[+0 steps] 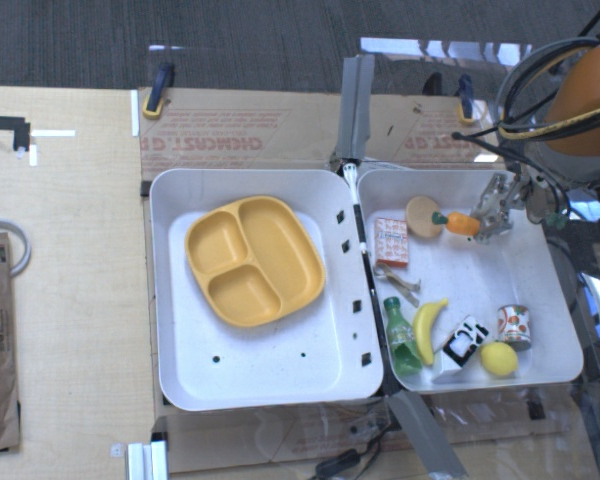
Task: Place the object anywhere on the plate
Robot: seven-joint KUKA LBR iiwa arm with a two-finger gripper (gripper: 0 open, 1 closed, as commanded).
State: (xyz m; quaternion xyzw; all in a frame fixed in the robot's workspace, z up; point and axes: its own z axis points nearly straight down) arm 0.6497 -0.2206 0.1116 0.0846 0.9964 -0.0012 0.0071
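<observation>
A yellow three-compartment plate [255,259] lies in the left bin [180,368], with nothing on it. In the right bin [550,268], a small orange carrot-like toy [462,224] with a green tip lies near the back, next to a tan round piece [423,215]. My gripper [494,213] hangs at the back right of that bin, its tip right at the orange toy's right end. Whether the toy is gripped is unclear.
Further forward in the right bin are a red-and-white box [391,242], a metal tool [401,286], a green bottle [400,336], a banana [427,326], a black-and-white object [464,341], a lemon [498,359] and a small can [513,325]. A ridge [358,268] divides the bins.
</observation>
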